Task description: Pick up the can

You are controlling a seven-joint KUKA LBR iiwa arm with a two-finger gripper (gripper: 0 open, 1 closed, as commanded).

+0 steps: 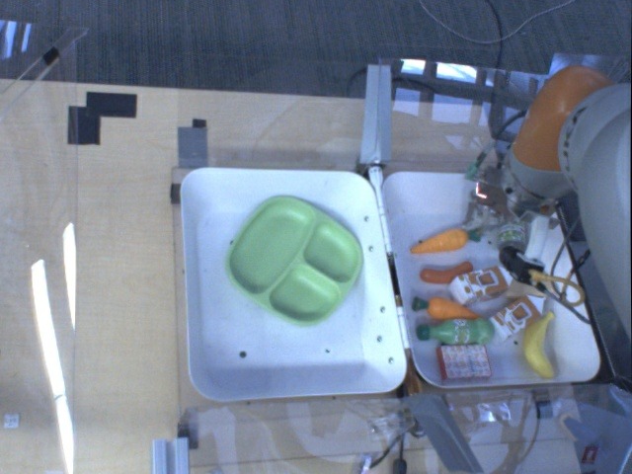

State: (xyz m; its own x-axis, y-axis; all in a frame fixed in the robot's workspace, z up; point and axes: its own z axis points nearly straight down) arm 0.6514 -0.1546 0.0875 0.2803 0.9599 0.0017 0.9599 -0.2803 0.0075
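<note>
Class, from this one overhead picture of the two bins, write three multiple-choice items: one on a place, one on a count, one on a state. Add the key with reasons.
1. Where does the green plate lie?
A. left bin
B. right bin
C. bare bench

2. How many orange carrots are in the right bin?
A. one
B. three
C. six

3. How does the green bottle rest?
A. upright
B. on its side
C. on the plate

Key: 1 A, it fills the middle of the left bin. 2 B, three orange shapes lie down that bin's left part. 3 B, it lies flat beside the banana.
</note>
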